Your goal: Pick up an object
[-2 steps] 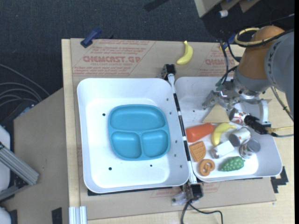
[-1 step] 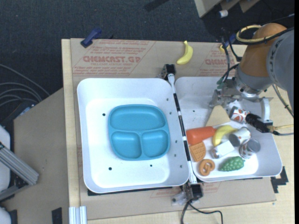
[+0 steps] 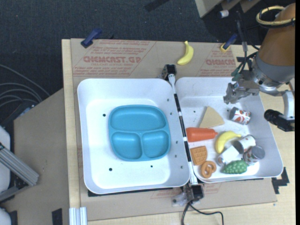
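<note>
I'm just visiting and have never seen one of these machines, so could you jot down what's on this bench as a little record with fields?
left bin: holds a blue divided plate
right bin: toy food, including a carrot, a banana, a cheese wedge, a pretzel, green grapes and a small can
outside the bins: a second banana on the board behind them
arm: reaches in from the right
tool: above the right bin's back part, near the can, holding nothing visible
</note>
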Robot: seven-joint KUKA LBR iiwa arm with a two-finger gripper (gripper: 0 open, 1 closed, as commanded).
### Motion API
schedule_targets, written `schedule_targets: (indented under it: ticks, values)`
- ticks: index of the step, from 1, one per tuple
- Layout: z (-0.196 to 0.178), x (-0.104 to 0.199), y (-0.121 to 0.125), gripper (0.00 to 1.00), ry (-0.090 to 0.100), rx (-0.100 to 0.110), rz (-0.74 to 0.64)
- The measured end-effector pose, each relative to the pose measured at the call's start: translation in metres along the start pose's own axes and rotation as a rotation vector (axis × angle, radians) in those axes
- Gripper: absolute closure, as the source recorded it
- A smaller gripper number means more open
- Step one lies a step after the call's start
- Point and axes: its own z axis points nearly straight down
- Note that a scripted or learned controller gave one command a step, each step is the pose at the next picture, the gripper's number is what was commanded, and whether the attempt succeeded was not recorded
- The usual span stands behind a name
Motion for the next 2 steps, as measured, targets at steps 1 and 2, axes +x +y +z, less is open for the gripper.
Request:
schedule_targets:
  ticks: [1,2]
  values:
    - [0.001,0.000,-0.001,0.00,0.000,0.002,0.001]
    - [0.131,-0.039,0.044,0.00,0.000,0.002,0.002]
